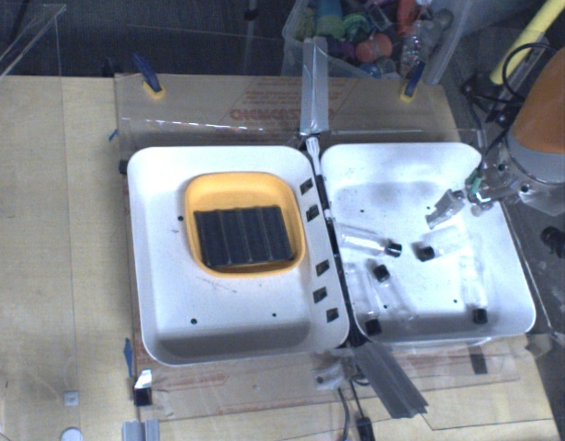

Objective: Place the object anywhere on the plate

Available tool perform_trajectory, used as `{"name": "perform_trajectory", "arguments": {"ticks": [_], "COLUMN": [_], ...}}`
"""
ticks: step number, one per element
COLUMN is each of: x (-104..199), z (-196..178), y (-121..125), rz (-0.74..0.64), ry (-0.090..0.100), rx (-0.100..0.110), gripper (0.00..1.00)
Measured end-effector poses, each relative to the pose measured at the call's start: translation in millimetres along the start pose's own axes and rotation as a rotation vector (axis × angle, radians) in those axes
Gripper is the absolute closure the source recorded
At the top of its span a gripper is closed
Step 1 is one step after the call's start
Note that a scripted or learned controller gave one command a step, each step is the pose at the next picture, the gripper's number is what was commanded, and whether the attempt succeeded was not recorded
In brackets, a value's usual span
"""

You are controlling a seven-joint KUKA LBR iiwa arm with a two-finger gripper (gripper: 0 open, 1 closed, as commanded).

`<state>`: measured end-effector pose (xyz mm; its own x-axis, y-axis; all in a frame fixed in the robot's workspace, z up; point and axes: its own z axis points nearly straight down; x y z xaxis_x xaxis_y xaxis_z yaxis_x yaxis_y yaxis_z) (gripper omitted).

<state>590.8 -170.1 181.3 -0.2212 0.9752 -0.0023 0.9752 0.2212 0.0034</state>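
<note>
Near edge of the wooden table (62, 246): a grey metal strip (392, 384) lying at a slant just below the meeting of the two bins.

Further in, side by side and touching along their inner rims: left bin (153, 246) and right bin (512, 292), both shallow and white, with a row of small black tabs (321, 266) running down the divide.

In the left bin, towards its far half: a yellow plate (195, 200) with rounded corners. Lying flat on the plate, inside its rim and covering most of its floor: a dark ribbed slab (243, 235), ridges running near to far.

In the right bin: a few clear pieces with black ends (392, 248), scattered across the floor and hard to make out against the white.

Above the far right corner of that bin: the hand (461, 200), reaching in from the right, low over the bin floor, on the grey arm (539, 127) with its orange band. Open or closed: cannot tell at this angle and blur. Nothing seen in its grip.

Slab and hand well apart: slab to the left on the plate in the other bin, with the divide between them.

Beyond the bins: two blue clamps (152, 83) at the far edge of the board, and a clear box of colourful toys (374, 16) behind.
</note>
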Motion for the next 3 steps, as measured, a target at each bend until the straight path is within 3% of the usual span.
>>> {"name": "perform_trajectory", "arguments": {"ticks": [1,2,3], "x": [-60.3,-61.4,-55.9], "z": [-23.7,-120.7,-143.9], "y": [20.2,24.0,10.3], "rz": [-0.104,-0.157,-0.250], "ry": [-0.001,-0.001,-0.003], "rx": [-0.001,-0.001,-0.002], "gripper": [0.00,0.00,0.00]}}
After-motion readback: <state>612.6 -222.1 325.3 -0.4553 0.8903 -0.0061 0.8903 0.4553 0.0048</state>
